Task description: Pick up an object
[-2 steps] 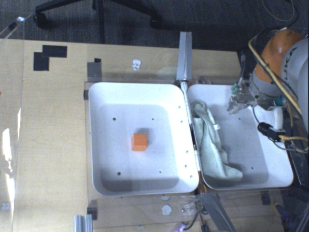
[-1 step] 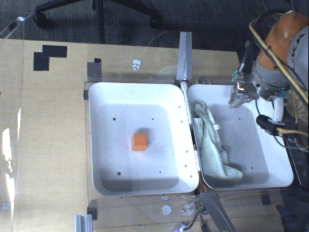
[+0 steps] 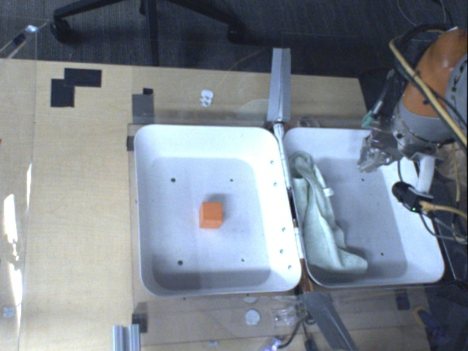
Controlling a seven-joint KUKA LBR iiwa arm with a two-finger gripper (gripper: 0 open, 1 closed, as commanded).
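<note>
An orange cube (image 3: 211,215) sits near the middle of the left bin (image 3: 146,210), well apart from every wall, with bare floor all round it. In the right bin (image 3: 409,269) a pale cloth (image 3: 318,218) lies crumpled along the left wall. The gripper (image 3: 374,156) hovers over that bin's far right corner.

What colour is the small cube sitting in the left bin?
Orange. The small cube shows clearly in the camera view, resting alone on the left white bin's floor.
</note>
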